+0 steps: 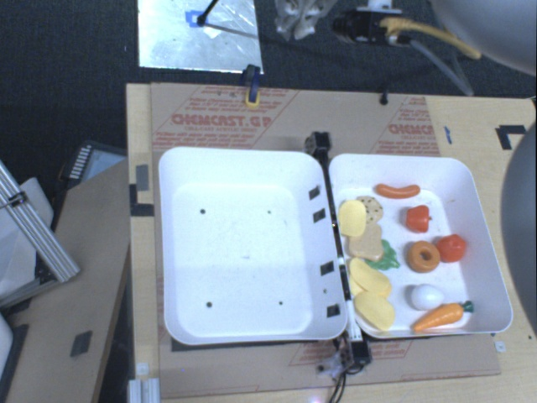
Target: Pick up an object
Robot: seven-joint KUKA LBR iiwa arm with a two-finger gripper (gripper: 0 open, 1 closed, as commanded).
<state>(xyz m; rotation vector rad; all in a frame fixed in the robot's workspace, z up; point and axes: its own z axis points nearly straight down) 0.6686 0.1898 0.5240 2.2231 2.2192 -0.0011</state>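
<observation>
The right bin (482,225) holds several toy foods. A sausage (397,191) lies at the back, with a red pepper piece (418,217) and a tomato (451,248) nearer the right wall. A brown doughnut (424,256) sits mid-bin, and a white egg (425,295) and a carrot (440,315) lie at the front. Along the left wall are yellow crisps (352,217), a cookie (371,207), a bread slice (366,243), a green leaf (388,257) and two more yellow pieces (370,279) (375,311). Blurred grey parts of the arm (482,11) fill the top right corner and the right edge.
The left bin (172,225) sits beside the right one, joined by a black clipped divider (329,225). Both rest on a cardboard sheet (218,116). A shiny metal plate (197,23) lies on the floor at the back left, and cables (419,32) run at the back.
</observation>
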